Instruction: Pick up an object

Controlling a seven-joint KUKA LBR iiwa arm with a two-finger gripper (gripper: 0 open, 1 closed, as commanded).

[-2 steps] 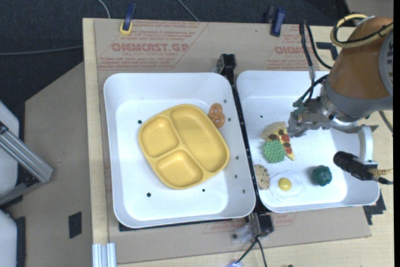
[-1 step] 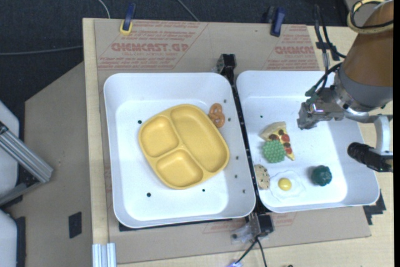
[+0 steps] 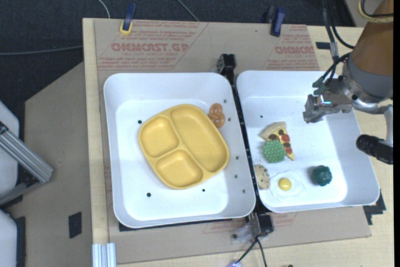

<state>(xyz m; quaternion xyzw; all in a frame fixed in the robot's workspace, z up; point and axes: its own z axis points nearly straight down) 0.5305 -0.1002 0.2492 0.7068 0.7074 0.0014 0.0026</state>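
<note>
fingers: over right bin, upper right of frame | grip state: cannot tell | pizza slice lower left, apart

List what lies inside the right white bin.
The right white bin holds a pizza slice, a green bumpy ball, a fried egg, a dark green lump and a cookie at its left rim. The gripper covers part of the floor.

pizza slice: flat, right bin, beside green ball
green ball: knobbly
fried egg: near front wall
dark green lump: right of egg
</note>
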